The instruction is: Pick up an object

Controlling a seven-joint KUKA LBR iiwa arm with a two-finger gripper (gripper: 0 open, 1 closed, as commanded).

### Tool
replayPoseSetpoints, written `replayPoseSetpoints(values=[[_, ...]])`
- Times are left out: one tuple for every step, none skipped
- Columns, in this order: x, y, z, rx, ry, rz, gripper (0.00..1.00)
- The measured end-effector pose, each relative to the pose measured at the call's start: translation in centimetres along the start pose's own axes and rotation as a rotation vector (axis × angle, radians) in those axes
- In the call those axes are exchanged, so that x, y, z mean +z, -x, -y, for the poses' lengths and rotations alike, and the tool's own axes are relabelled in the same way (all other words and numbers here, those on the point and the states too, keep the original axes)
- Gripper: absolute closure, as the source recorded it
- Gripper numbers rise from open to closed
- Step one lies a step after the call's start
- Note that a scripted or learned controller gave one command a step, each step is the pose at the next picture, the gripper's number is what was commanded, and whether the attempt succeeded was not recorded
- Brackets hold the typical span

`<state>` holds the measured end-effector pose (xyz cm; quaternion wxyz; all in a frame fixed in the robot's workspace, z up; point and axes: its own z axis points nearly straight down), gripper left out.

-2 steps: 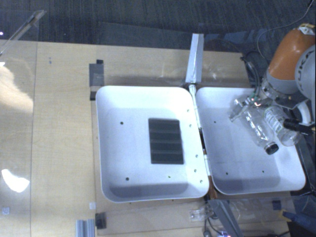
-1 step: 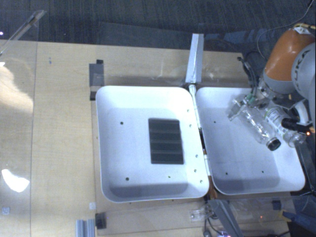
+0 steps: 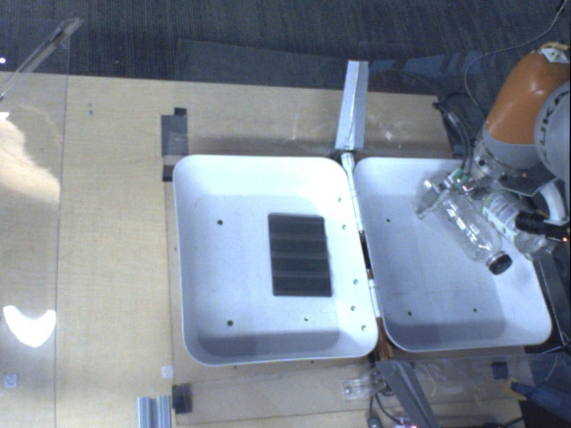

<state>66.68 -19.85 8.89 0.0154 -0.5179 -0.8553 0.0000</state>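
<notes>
A black ribbed rectangular pad (image 3: 300, 254) lies flat near the middle of the left white bin (image 3: 201, 194). My gripper (image 3: 451, 205) hangs over the upper right part of the right white bin (image 3: 419, 319), well to the right of the pad and apart from it. The grey arm with its orange band (image 3: 526, 96) comes in from the right edge. I see nothing held at the gripper's tip.
A raised divider (image 3: 360, 239) separates the two bins, and a grey metal bar (image 3: 351, 105) stands behind their junction. Cables and brackets (image 3: 401, 395) sit at the bench's front edge. Wooden bench surface (image 3: 98, 239) stretches to the left.
</notes>
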Motion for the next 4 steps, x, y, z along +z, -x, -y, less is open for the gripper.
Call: replayPoseSetpoints(values=[[0.1, -0.2, 0.1, -0.093, -0.004, 0.015, 0.0], [-0.9, -0.4, 0.2, -0.093, -0.007, 0.011, 1.0], [-8.6, -6.2, -3.5, -0.038, 0.024, 0.033, 1.0], [-7.8, -4.4, -2.7, 0.083, 0.026, 0.029, 1.0]])
